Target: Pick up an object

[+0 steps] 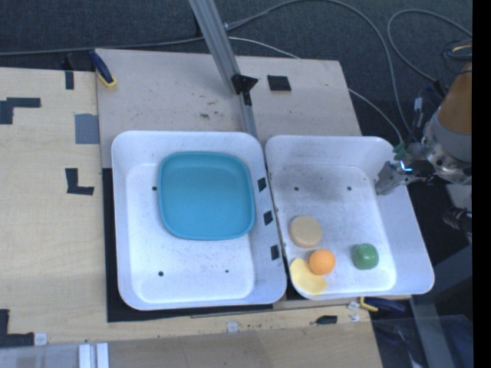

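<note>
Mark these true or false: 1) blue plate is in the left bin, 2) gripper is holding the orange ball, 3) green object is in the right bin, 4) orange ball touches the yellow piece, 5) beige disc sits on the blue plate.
1) True. The blue plate lies in the left bin.
2) False. The orange ball lies on the floor of the right bin, apart from the gripper, which is at that bin's right rim.
3) True. The green object sits near the right bin's front right corner.
4) True. The ball rests against the yellow piece.
5) False. The beige disc is in the right bin, just above the ball.
</note>
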You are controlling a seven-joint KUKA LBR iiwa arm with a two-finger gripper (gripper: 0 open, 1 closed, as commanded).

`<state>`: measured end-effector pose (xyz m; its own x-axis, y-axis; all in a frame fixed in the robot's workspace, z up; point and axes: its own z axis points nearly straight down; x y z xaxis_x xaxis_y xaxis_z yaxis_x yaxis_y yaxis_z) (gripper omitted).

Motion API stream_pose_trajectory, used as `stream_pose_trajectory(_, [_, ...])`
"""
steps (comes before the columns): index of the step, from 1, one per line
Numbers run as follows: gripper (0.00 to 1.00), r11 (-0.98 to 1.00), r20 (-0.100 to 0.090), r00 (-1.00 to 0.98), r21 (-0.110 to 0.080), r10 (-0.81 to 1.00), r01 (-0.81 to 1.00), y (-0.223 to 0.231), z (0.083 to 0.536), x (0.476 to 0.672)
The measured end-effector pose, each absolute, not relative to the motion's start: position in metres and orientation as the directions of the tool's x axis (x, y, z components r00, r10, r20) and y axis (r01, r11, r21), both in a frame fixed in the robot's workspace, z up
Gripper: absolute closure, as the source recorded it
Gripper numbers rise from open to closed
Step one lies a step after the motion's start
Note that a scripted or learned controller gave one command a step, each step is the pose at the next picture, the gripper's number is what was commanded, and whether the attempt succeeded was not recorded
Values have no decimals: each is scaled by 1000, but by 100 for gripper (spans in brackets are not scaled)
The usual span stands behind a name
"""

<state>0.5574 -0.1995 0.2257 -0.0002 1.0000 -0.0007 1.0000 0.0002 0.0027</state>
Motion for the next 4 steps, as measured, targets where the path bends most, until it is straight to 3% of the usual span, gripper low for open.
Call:
stream_pose_trajectory(1, [100, 1, -1, -1, 3, 1000, 1000, -199, 262, 558])
stream_pose_trajectory(4, [100, 4, 1, -4, -1, 1000, 1000, -50, 243, 597])
